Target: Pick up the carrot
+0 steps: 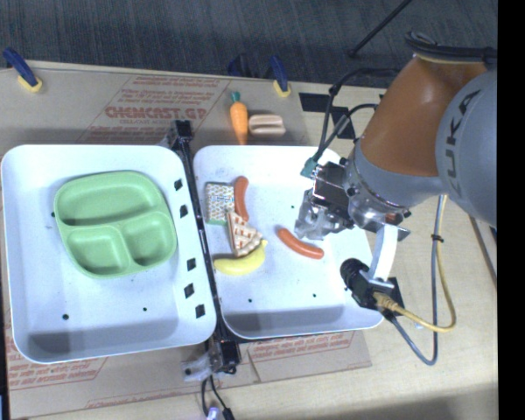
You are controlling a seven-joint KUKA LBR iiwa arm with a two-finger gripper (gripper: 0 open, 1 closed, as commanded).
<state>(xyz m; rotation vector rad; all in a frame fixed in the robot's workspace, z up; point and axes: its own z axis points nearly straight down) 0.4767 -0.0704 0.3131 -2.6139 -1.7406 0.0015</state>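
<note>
Behind the right bin's point(271, 326) far rim, on the cardboard, lies the carrot point(238, 121), beside a hot-dog bun point(266, 126), so it seems outside easy reach. Well apart from that rim, the gripper point(313, 226) hangs over the bin floor near a sausage point(299, 244), gripping nothing visible.

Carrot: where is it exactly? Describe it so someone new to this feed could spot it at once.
Start at the right white bin and look just beyond its far rim, onto the cardboard. The carrot lies there beside a hot dog bun. It is the orange piece with a green top, outside both bins.
</note>
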